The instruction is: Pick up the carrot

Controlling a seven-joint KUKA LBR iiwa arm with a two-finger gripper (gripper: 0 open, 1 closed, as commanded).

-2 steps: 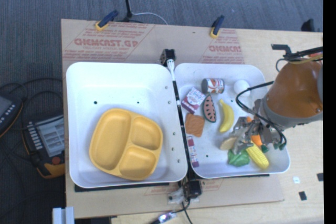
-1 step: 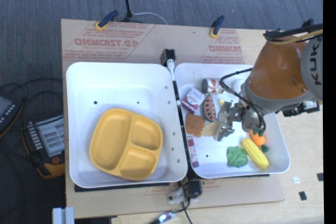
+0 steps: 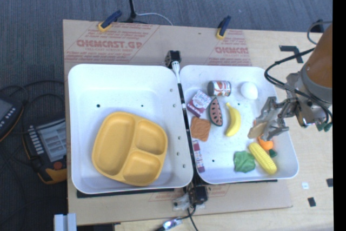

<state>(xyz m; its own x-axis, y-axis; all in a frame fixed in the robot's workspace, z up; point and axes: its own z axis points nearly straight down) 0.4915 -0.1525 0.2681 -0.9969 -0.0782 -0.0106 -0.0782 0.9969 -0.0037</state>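
- hovering over the right bin (image 3: 281, 76), the gripper (image 3: 266, 131) hangs near that bin's right wall, with the arm (image 3: 324, 70) reaching in from the table's (image 3: 162, 40) right edge.
- fingers (image 3: 257, 130) look parted, pointing down toward the front of the table, and nothing sits between them; no grip on anything yet.
- carrot (image 3: 265, 144) is right there, a small orange patch just past the fingertips on the front side, toward the bin's front right corner.
- that's the relation that counts: the target lies almost straight under and slightly frontward of the tips, so my read is a short drop, not a sideways reach.
- trouble is the crowding. the corn (image 3: 263, 158) lies on a slant, its upper end touching or all but touching the carrot, and the green lettuce piece (image 3: 244, 162) sits just beside the corn on the left.
- the carrot's long axis is hard to call: the gripper and the corn cover most of it, so i can't say which way it runs.
- i'd judge the risk is clipping the corn on the way down, or closing on both at once.
- banana (image 3: 233, 119) is apart to the left, out of the way.
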